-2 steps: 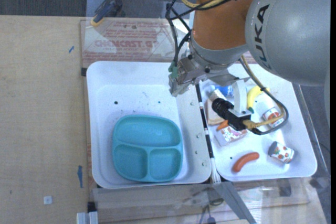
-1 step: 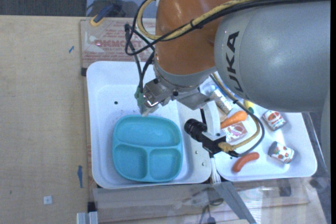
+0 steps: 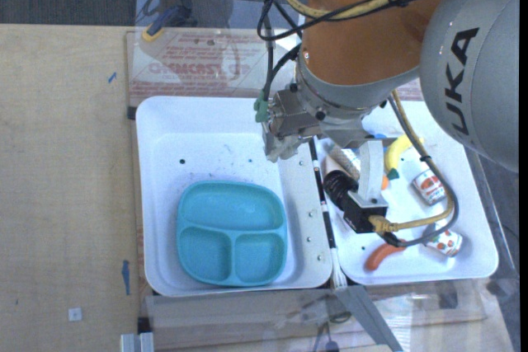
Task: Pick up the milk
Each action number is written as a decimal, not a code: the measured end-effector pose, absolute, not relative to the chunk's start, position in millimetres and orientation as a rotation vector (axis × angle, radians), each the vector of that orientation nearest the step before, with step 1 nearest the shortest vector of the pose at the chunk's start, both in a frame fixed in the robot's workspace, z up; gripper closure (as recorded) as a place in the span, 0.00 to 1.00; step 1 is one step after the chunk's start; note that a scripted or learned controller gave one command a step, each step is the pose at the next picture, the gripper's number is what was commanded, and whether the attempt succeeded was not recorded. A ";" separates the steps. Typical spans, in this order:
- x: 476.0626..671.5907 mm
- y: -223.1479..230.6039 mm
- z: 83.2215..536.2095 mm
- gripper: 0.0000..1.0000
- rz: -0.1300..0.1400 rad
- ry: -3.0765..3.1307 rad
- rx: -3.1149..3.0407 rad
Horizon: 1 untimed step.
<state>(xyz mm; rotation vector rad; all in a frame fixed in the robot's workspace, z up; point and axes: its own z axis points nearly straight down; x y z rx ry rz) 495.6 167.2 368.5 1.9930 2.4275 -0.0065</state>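
My gripper (image 3: 279, 138) hangs over the far part of the wall between the two bins, under the big orange wrist band. In the right bin (image 3: 478, 260), a small white container with a red label (image 3: 429, 187) lies right of the gripper and apart from it; it may be the milk, but I cannot tell for sure. Another small white item with orange spots (image 3: 446, 242) sits near that bin's front right corner. I see nothing held at the gripper.
The left bin (image 3: 157, 177) holds a blue divided plate (image 3: 233, 233) at its front. The right bin also holds a yellow item (image 3: 399, 151), an orange carrot-like piece (image 3: 380, 256) and a tan item (image 3: 343, 160). A clear plastic sheet (image 3: 194, 66) lies behind the bins.
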 end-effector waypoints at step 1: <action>525.7 76.9 304.1 1.00 -0.013 2.175 2.272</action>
